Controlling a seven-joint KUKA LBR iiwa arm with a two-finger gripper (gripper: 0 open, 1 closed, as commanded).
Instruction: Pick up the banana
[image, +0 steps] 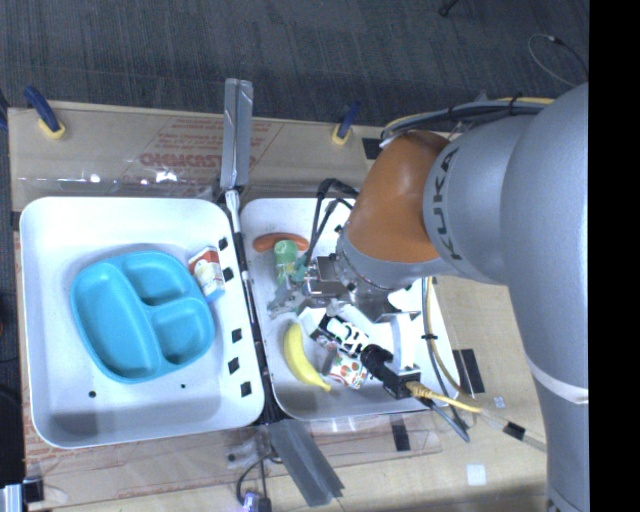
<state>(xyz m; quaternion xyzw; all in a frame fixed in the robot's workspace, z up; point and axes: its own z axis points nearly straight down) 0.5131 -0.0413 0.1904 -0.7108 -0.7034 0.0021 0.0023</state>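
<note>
Looming largest and closest to the lens, the grey KUKA arm (520, 200) with its orange band (400, 195) reaches in from the right and bends down over the right bin (262, 215). Its jaws (290, 290) hang low among the clutter in that bin, but cables and the wrist body crowd them so that I cannot tell whether they are apart or together. Just below and slightly right of them lies the banana (300, 358), yellow and curved, resting on the bin floor near the front left corner, with nothing seen gripping it. Beside the banana, to its right, sits a small patterned package (345, 368) with black, white and red markings. Toward the back of the same bin lie an orange-red sausage-shaped item (278, 241) and a green object (289, 262) just beneath it. In the left bin (60, 400) rests a blue divided plate (140, 315), and a small carton (208, 273) leans at its right edge. Both bins sit on the tabletop (130, 140).
</note>
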